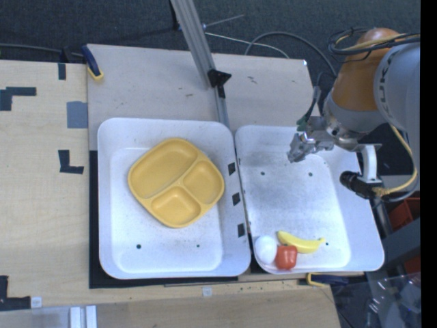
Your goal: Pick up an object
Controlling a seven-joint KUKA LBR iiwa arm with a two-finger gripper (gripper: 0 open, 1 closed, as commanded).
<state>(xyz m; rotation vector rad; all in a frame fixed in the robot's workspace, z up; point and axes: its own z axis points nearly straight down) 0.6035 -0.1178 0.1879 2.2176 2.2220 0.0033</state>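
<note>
Two white bins: the left bin [113, 203] is holding one yellow divided tray [176, 182]; the right bin [355, 214] is holding one banana [300, 242], one red pepper [287, 257] and one white egg [265, 249] at its 6 o'clock edge. My gripper [299, 147] is hanging at that bin's 12 o'clock, pointing down; I cannot tell its opening.

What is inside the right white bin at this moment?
In the right bin, at its near edge, lie a banana, a red pepper and a white ball, close together. Whatever lies beneath them is covered.
</note>
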